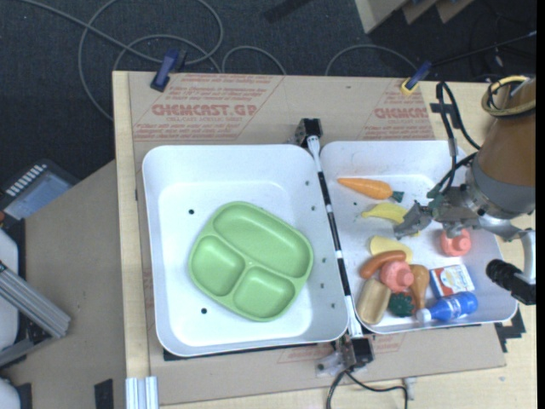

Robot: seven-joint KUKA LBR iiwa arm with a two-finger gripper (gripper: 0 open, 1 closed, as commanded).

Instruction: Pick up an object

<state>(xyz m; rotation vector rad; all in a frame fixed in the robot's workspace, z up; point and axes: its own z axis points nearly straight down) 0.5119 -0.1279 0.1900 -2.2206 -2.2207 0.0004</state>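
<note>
The right bin holds several toy foods. An orange carrot lies near its back, with a yellow banana just in front of it. My gripper hangs low at the banana's right end, reaching in from the right; whether it touches the banana cannot be told. A salmon-pink piece lies under the wrist. In front lie a yellow slice, a red sausage, a pink toy, a bread roll, a small white carton and a blue bottle.
The left bin holds a green three-part plate. A black rail with clamps runs between the two bins. Both stand on a cardboard sheet; cables lie on the dark floor behind.
</note>
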